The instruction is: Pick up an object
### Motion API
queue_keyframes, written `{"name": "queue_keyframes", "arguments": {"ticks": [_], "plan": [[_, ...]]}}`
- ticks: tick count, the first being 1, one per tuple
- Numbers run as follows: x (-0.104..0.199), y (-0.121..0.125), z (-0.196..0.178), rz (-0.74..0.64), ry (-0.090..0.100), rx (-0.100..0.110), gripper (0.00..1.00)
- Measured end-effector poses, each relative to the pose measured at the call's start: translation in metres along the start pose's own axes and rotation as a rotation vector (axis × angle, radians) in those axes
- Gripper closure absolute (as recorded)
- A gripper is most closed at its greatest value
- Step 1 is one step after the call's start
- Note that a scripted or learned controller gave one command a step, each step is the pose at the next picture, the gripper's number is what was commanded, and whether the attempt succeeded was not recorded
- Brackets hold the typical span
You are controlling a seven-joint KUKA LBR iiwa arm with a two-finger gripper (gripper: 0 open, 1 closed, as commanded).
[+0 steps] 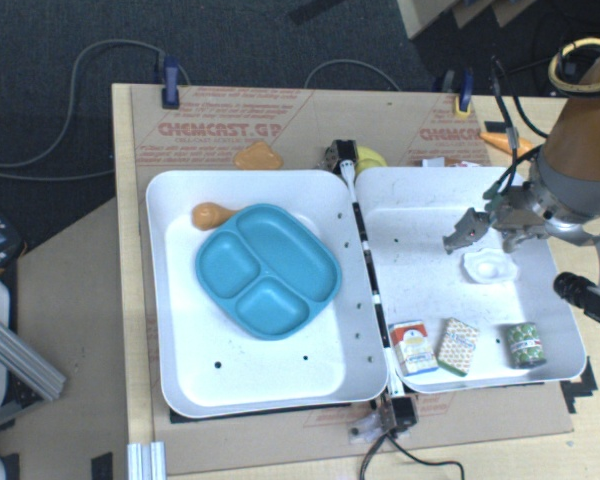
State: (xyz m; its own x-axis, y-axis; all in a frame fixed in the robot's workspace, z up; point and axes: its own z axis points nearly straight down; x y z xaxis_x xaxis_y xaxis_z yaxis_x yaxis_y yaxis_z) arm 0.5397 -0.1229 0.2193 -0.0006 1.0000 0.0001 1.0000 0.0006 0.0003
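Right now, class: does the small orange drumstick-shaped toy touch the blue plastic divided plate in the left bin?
Touching. In the camera view, the orange toy lies against the upper left rim of the blue plate, with no white bin floor showing between them.

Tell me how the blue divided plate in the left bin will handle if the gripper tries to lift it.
The blue divided plate looks like moulded plastic, so probably stiff and light. It is wide and shallow, lying flat, so it should slide rather than tip. Its smooth rim may slip from a two-finger gripper, and a pinch at one edge would likely let it tilt.

Glossy blue plastic divided plate [268, 269], smooth white plastic bins [180, 368], matt brown board bench [130, 268], printed paper packets [457, 346]
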Motion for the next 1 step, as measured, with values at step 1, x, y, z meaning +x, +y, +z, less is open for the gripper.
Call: {"name": "queue_keyframes", "arguments": {"ticks": [1], "plan": [[-0.0121, 0.0203, 0.1264, 0.002, 0.002, 0.008, 0.00]]}}
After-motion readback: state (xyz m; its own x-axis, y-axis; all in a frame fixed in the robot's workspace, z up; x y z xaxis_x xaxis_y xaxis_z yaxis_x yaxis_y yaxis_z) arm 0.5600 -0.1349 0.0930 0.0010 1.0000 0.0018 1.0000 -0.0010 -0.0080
